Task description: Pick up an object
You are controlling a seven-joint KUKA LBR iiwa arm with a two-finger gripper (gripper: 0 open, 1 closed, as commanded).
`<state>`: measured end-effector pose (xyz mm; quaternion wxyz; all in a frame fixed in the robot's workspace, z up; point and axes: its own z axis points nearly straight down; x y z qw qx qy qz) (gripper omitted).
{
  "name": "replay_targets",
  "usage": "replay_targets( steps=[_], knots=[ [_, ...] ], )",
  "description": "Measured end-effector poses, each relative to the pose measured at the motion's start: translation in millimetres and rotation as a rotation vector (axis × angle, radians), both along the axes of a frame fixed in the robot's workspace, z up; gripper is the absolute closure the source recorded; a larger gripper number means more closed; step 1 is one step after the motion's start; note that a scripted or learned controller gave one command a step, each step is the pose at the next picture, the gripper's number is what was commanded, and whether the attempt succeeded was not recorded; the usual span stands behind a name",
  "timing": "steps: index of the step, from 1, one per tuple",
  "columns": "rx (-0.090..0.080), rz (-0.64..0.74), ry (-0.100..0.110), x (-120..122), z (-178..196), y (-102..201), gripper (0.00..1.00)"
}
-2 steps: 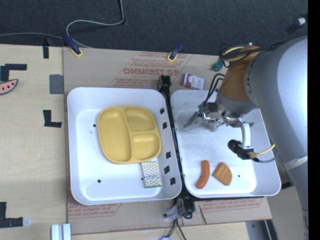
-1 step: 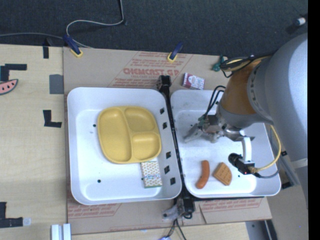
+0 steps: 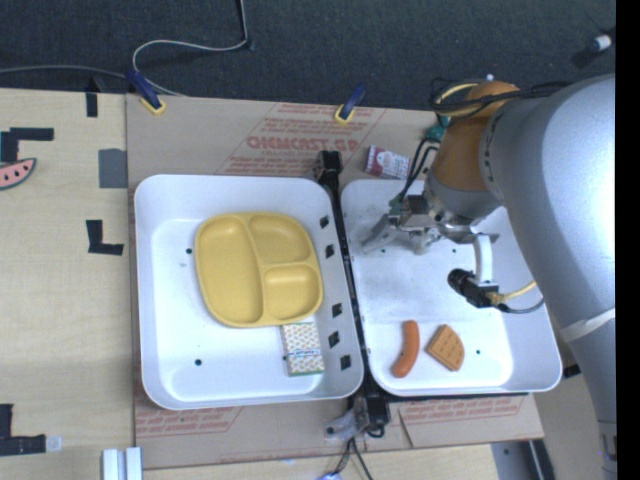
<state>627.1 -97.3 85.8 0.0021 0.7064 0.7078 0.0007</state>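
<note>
In the right bin (image 3: 520, 368), near its front, an orange-brown sausage (image 3: 405, 349) lies beside a tan square cracker (image 3: 446, 348). The left bin (image 3: 165, 268) holds a yellow divided plate (image 3: 259, 268) and, just in front of it, a small patterned packet (image 3: 302, 348). My gripper (image 3: 403, 237) hangs over the back part of the right bin, well behind the sausage and cracker. It is open with nothing between its fingers. The grey arm covers the right bin's far right side.
A small wrapped packet (image 3: 385, 161) lies on the cardboard behind the right bin. Two clips (image 3: 150, 96) (image 3: 350, 103) hold the cardboard's back edge, and a cable loops behind it. A black ridge (image 3: 340, 268) separates the bins.
</note>
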Motion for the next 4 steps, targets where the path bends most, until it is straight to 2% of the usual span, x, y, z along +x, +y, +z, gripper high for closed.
replay_targets(
  steps=[2,3,4],
  knots=[
    [0.0,-0.001,-0.002,-94,1,-5,0.0],
    [-0.001,0.001,-0.002,-3,0,-25,0.0],
    [0.0,-0.001,0.001,-63,0,-13,0.0]
  ],
)
